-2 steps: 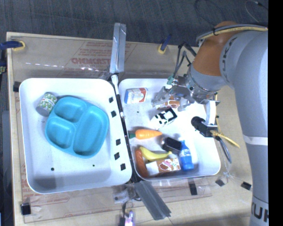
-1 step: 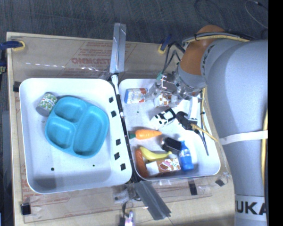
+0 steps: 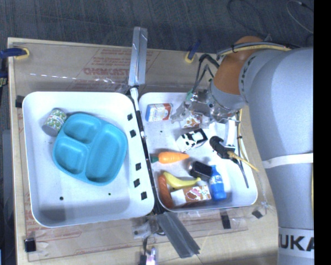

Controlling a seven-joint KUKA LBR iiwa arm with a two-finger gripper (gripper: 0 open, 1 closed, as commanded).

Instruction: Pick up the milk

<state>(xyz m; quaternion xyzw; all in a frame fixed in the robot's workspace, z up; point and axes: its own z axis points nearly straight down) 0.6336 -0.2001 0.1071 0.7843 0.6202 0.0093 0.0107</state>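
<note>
Near the right bin's (image 3: 248, 195) top-left corner, the milk (image 3: 158, 112) lies flat, long axis left-right; gripper (image 3: 194, 110) state unclear.

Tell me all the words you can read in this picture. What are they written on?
"UKA" on the grey robot arm, cut off at the start.
Red printing on the bench board: upside down, too blurred to read.
Labels on the small carton and the red-and-white box: too small to read.

Around the carrot (image 3: 172, 158), the right bin (image 3: 164, 131) was crowded: a banana (image 3: 179, 181) and carton (image 3: 196, 194) just below it, a blue bottle (image 3: 216, 185) lower right, the cow-patterned milk (image 3: 193, 138) above right. Bare floor lay directly above the carrot.
</note>
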